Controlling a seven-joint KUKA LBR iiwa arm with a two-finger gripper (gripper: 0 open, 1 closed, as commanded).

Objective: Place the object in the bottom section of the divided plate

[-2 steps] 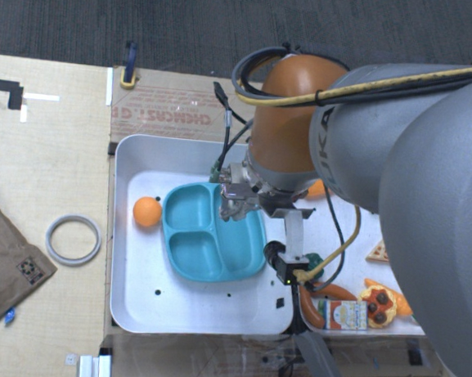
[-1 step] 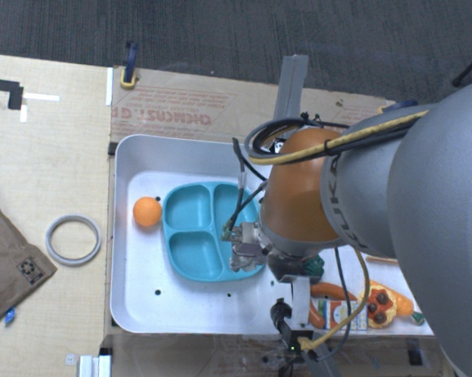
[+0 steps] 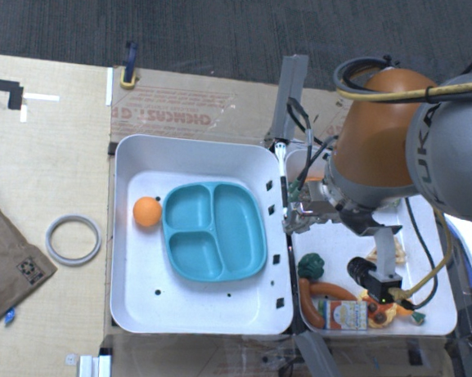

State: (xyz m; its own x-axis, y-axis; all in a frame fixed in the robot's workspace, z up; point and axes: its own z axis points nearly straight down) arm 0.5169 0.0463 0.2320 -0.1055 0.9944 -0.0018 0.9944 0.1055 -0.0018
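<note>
Now, gripper (image 3: 299, 218): low over the right bin (image 3: 337, 254), close to its left wall. It is tucked under the wrist, so I cannot tell how far open it is or whether it has hold of anything.
Green thing (image 3: 310, 265): nearest item, just below the gripper in the view, and probably the object to move. It lies loose in the right bin, just beside an orange packet (image 3: 336, 309).
Handling: looks small, light and lumpy, maybe soft. Best taken from above, across its middle, clear of the packet.
Orange ball (image 3: 147, 212): in the left bin (image 3: 129, 281), just beside the plate's left edge. Would roll if nudged.
Plate (image 3: 237, 225): blue, three sections, lying in the left bin. The bottom section (image 3: 200, 256) is the target.
</note>
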